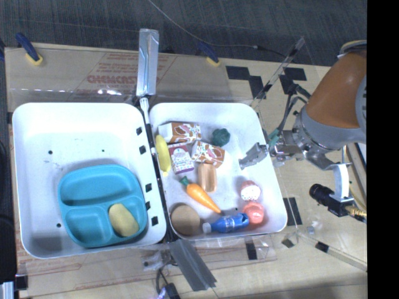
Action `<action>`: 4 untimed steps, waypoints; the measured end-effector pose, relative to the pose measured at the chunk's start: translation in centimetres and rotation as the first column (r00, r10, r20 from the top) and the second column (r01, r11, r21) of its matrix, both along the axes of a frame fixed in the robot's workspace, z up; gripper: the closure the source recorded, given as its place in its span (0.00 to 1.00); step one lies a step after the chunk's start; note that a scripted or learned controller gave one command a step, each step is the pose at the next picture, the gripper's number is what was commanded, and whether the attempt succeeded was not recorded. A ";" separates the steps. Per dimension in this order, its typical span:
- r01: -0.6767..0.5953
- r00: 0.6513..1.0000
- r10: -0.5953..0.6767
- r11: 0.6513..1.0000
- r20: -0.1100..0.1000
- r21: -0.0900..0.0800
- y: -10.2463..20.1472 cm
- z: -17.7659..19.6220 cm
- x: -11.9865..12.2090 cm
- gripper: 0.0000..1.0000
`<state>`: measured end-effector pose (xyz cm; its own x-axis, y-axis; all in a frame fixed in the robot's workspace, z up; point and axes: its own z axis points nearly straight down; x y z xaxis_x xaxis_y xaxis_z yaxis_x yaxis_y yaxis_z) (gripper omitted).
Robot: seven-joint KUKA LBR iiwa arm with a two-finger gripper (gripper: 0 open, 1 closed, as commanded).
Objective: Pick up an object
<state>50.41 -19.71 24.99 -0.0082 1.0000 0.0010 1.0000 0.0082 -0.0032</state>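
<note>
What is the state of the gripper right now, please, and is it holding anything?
Gripper: above the right edge of the right bin, with nothing visible between its fingers; open or shut cannot be told from this view.

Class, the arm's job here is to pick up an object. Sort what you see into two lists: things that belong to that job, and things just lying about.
Belongs to the job:
gripper, over the right bin
carrot
blue bottle
yellow banana
green toy
pink ball

Just lying about:
blue tray in the left bin
blue clamp
black cable
</note>
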 end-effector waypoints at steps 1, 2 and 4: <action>-0.062 0.998 0.063 0.998 -0.006 0.003 0.0 -9.9 -2.9 0.00; -0.273 0.962 0.273 0.962 0.000 0.003 6.2 -12.1 -2.7 0.00; -0.091 0.996 0.091 0.996 0.002 -0.002 0.9 -1.8 -2.7 0.00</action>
<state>47.72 -18.77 23.20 -0.0995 0.9950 -0.0008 0.9950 0.0995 -0.0010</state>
